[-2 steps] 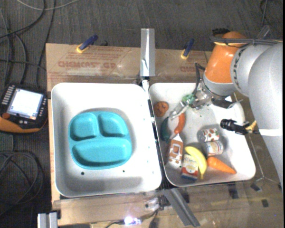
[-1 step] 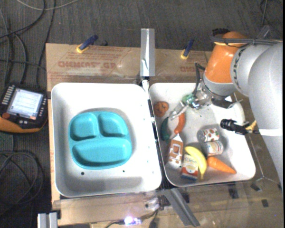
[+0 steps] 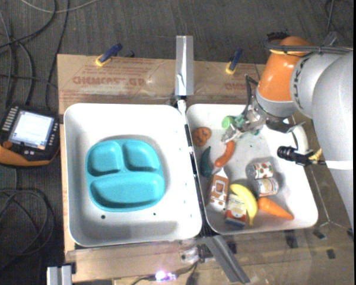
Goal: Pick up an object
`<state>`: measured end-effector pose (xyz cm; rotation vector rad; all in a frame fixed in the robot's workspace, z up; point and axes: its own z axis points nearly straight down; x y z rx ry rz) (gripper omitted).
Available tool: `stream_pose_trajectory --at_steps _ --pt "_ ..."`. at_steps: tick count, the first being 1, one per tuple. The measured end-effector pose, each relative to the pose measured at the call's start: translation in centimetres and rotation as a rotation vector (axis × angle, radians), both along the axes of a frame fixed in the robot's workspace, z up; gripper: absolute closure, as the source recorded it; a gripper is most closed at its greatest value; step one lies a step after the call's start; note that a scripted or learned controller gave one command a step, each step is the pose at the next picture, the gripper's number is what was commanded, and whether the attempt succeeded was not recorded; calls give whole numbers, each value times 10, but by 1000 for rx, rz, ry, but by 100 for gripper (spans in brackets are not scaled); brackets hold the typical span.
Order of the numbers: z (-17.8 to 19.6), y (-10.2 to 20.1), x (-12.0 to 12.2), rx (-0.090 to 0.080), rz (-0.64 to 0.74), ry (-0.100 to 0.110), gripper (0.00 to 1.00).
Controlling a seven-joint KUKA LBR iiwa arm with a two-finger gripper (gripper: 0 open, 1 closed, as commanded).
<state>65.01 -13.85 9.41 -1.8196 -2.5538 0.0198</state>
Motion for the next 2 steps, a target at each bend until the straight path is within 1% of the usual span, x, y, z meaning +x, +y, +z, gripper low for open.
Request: stream_pose_trajectory --at_steps 1,2 --pt "110 34 8 4 -137 -8 100" --pt "110 34 7 3 -137 -8 0"
